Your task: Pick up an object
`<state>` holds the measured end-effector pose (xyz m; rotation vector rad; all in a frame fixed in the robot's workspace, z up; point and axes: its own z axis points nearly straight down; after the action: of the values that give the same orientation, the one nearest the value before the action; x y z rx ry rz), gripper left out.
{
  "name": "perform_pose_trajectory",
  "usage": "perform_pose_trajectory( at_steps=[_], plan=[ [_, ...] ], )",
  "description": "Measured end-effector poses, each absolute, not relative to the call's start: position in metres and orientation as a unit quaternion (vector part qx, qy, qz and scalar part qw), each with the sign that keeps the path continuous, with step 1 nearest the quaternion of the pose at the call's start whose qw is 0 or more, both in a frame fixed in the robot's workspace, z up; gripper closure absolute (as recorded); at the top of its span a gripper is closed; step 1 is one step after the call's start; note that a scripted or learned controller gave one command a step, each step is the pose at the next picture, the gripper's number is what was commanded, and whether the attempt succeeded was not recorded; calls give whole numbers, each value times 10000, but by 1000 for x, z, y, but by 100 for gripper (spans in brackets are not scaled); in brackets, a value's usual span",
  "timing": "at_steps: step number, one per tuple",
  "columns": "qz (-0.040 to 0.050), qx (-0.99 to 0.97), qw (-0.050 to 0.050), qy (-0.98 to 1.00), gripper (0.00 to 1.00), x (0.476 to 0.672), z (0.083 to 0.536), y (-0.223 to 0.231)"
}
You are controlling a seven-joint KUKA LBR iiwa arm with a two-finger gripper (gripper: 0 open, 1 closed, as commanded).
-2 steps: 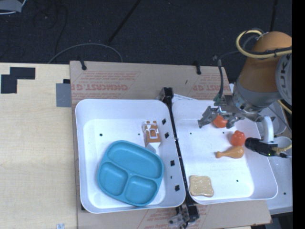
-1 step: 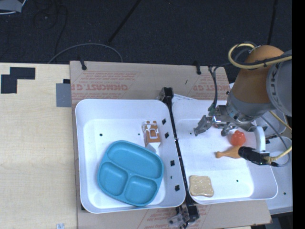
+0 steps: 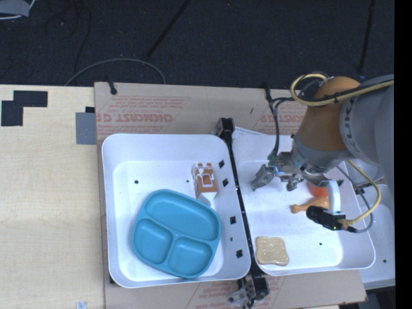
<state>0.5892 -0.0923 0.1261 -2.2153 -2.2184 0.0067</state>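
Note:
My gripper (image 3: 278, 180) hangs low over the upper middle of the right bin (image 3: 360, 257). Its two fingers are spread and nothing sits between them, so it is open. Just right of it lies a small orange object (image 3: 301, 206), and a red-orange piece (image 3: 316, 189) is partly hidden behind the wrist hardware. A slice of toast (image 3: 271, 250) lies flat near the front left corner of the right bin, well below the gripper.
The left bin (image 3: 116, 172) holds a blue divided plate (image 3: 175, 232) and a small orange-and-white toy (image 3: 205, 178) near its right wall. A black divider (image 3: 236, 198) runs between the bins. The arm (image 3: 335, 124) reaches in from the right.

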Motion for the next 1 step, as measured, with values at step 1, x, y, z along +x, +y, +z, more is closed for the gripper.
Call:
perform_pose_trajectory(
  at_steps=[1],
  plan=[
    [19,-7072,27,-7070,0,588,85,-91]
  ],
)
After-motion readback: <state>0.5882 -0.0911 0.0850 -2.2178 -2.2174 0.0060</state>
